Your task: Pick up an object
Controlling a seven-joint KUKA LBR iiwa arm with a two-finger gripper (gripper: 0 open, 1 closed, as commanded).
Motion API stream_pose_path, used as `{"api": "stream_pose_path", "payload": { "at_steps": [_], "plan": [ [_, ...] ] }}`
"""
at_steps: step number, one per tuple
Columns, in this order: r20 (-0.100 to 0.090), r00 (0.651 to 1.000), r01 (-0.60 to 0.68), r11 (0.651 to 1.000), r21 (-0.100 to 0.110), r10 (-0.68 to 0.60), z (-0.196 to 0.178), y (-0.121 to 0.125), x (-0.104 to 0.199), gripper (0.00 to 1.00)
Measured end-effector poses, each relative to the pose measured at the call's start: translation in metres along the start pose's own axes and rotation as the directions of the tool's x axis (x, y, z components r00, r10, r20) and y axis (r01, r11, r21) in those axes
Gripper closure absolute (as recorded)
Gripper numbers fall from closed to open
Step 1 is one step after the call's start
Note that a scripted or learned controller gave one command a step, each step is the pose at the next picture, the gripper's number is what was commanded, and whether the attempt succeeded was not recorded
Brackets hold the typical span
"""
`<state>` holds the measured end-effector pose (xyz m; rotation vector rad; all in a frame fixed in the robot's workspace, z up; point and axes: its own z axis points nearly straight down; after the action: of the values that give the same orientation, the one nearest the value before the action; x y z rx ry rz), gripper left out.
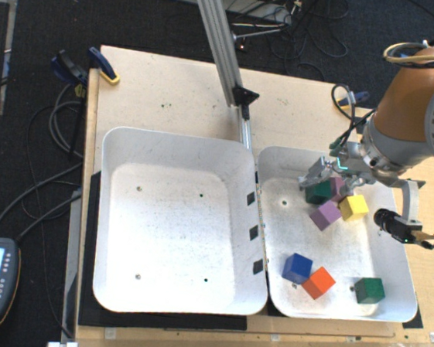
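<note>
The dark green cube [320,193] under the hand [327,177], whose grip state cannot be told, looks light and rigid; grasp opposite flat faces.

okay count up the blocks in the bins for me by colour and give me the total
Dark green block under the gripper, upper right bin: 1
Green block, lower right corner: 1
Purple block: 1
Yellow block: 1
Blue block: 1
Orange block: 1
Total: 6 blocks, all in the right white bin.
</note>
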<state>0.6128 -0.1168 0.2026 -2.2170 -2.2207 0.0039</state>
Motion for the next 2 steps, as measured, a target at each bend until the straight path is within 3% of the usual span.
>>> {"api": "stream_pose_path", "payload": {
  "at_steps": [1, 2],
  "plan": [
    [0.001, 1.0, -0.001, 1.0, -0.003, 0.001, -0.002, 0.0, 0.0, 0.0],
    [0.001, 1.0, -0.002, 1.0, 0.001, 0.002, 0.042, -0.004, -0.001, 0.0]
  ]
}}
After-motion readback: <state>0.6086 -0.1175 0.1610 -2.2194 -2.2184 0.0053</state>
